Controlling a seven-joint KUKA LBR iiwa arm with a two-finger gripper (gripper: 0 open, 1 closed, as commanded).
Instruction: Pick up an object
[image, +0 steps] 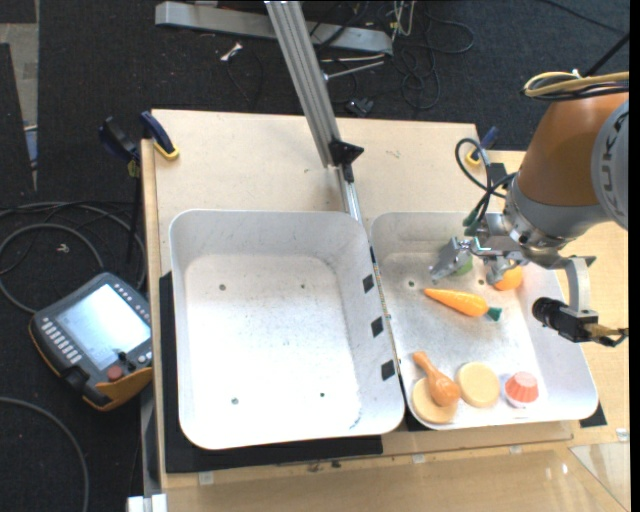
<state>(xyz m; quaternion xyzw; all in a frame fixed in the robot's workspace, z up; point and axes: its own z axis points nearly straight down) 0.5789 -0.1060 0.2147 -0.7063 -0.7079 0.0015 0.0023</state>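
While the grey and orange arm (575, 150) leans in from three o'clock, its hand (478, 257) hangs low over the right bin (400, 235), fingers spread and holding nothing. A toy carrot (458, 301) lies just at its six o'clock. Further toward six sit a drumstick (436, 376), a yellow disc (479, 384) and a pink cupcake (521, 388). An orange piece (508, 279) sits under the wrist.

The arm (585, 150) has a big rounded orange band and a grey shell with dark letters on it. Below comes a grey wrist with a metal gripper (470, 256). A black cable loops beside it, and a black box sits on a grey bracket.
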